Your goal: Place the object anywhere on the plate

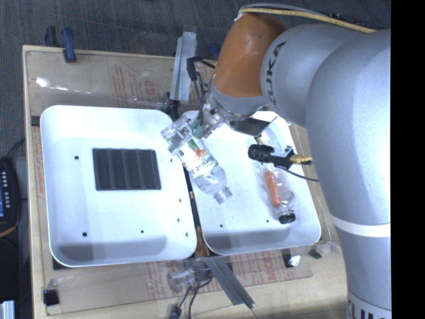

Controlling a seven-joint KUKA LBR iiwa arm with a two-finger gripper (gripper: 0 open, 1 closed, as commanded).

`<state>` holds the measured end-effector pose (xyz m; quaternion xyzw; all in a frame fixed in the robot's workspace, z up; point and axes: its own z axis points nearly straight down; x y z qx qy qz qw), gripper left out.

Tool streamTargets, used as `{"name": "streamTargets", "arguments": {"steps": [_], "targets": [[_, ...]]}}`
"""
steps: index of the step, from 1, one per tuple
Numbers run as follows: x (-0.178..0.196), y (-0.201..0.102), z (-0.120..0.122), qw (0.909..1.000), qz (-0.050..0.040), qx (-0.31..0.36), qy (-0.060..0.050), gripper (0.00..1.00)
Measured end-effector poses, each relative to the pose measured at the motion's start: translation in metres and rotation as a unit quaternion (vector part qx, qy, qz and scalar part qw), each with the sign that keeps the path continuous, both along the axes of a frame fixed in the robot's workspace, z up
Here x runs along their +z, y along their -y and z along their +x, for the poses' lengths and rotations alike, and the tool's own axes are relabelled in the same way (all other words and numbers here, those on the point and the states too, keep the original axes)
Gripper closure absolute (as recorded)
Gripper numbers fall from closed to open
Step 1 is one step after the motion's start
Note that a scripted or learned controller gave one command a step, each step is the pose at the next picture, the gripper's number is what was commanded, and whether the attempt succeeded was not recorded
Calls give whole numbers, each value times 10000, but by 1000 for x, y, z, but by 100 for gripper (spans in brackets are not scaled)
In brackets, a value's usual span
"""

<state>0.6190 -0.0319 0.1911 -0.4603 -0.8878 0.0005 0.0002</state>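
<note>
A dark grey ribbed rectangular plate [126, 169] lies flat in the left white bin [60, 198]. A clear plastic bottle [204, 171] with an orange and green label slants over the wall between the two bins, its cap end pointing down and right. My gripper [180, 135] is at the bottle's upper left end, its pale fingers shut on that end. The gripper is to the right of the plate, just past the left bin's right edge.
In the right bin [252, 241] lies a second clear bottle [278, 191] with orange contents and a dark cap. A black cylinder [263, 153] with a cable juts out just above it. The big grey arm covers the right bin's far side.
</note>
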Motion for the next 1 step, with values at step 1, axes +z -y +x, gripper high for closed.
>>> {"name": "streamTargets", "arguments": {"steps": [1], "targets": [[0,0,0,10000,-1,-2,4,0]]}}
